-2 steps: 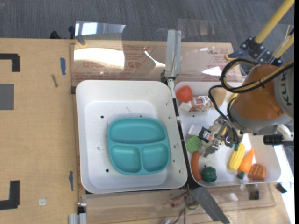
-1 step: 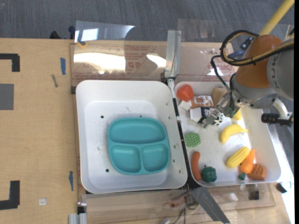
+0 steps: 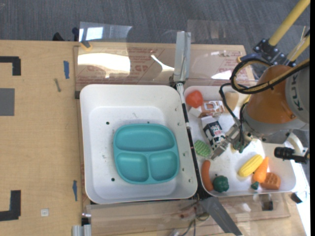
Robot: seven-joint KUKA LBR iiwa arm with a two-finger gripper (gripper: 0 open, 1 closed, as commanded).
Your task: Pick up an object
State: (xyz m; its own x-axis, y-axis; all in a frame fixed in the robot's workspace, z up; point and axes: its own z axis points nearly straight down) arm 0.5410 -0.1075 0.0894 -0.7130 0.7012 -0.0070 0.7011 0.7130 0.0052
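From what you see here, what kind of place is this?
Probably a robotics lab bench: a robot arm over two white bins, toy food like a corn cob, and a teal divided tray.

Wooden bench [image 3: 34, 146] — two white bins [image 3: 93, 132] atop.

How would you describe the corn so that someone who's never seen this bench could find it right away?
Look in the right-hand white bin, the crowded one, not the bin that holds the teal divided plate. Near its front right corner lies the corn, a short cob tilted diagonally. It is the one yellow item, touching an orange carrot.
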